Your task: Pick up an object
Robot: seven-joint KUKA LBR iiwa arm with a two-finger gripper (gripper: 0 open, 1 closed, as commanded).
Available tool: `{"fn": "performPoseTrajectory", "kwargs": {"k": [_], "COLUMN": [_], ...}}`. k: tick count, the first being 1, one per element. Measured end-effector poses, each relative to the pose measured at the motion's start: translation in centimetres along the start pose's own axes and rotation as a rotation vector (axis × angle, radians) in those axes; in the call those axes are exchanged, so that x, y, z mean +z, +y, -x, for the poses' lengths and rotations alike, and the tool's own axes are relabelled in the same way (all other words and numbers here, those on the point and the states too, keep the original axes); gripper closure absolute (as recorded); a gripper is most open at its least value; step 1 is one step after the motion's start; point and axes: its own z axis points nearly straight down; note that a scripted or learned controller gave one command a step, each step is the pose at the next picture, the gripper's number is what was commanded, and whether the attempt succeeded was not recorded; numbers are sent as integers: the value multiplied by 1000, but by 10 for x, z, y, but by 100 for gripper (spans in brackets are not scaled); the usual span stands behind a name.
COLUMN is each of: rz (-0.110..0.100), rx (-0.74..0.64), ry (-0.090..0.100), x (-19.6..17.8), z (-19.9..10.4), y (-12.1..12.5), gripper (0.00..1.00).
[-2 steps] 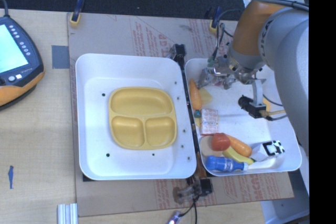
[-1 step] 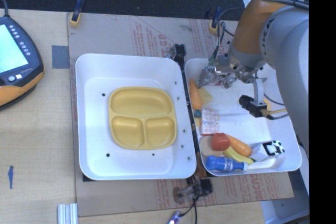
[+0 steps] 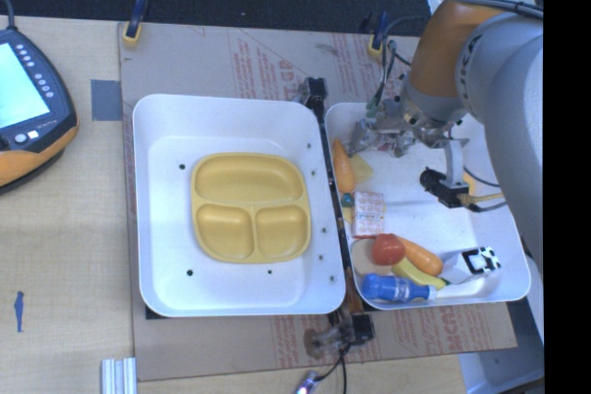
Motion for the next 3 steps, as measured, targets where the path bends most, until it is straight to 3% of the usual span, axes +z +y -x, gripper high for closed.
{"fn": "performPoseTrajectory", "kwargs": {"k": [3], "rz": [0], "rx": [0], "ry": [1], "x": [0], "z": [-1], "y": [0], "gripper": [0]}}
